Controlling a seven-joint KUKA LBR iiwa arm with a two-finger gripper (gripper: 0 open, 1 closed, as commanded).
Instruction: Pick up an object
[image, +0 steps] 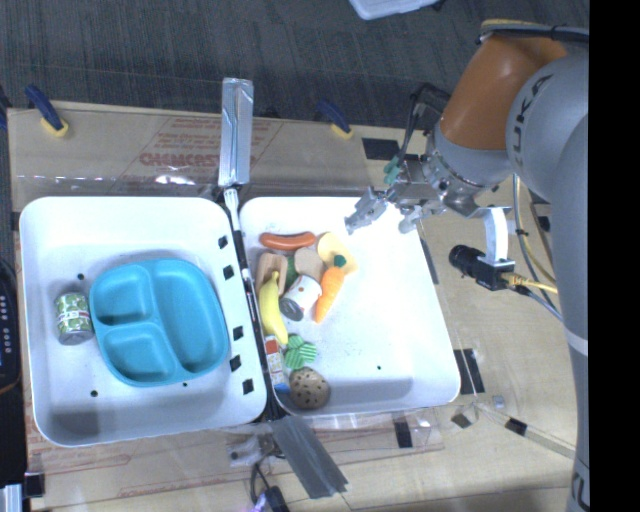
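nearest the camera, at the 6 o'clock end of the right bin (440, 345), a brown speckled ball (309, 388) is lying just beside a green ridged piece (299, 353). further in, along the bin's 9 o'clock wall, a yellow banana (270, 305) is lying lengthwise, touching a white can (300, 297) on its side; an orange carrot (331, 287) is leaning at a slant just beside the can. beyond these, toward 12 o'clock, a red sausage (287, 240) is lying crosswise. in the left bin (40, 300), a blue divided tray (157, 321) is sitting near the middle, and a small green-labelled can (72, 315) is resting at its 9 o'clock side. farthest, the gripper (385, 213) is hanging above the right bin's 1 o'clock corner, its jaws apart with nothing between them, well apart from the sausage. the grey arm with its orange band (492, 75) is reaching in from 3 o'clock above the counter (480, 330).
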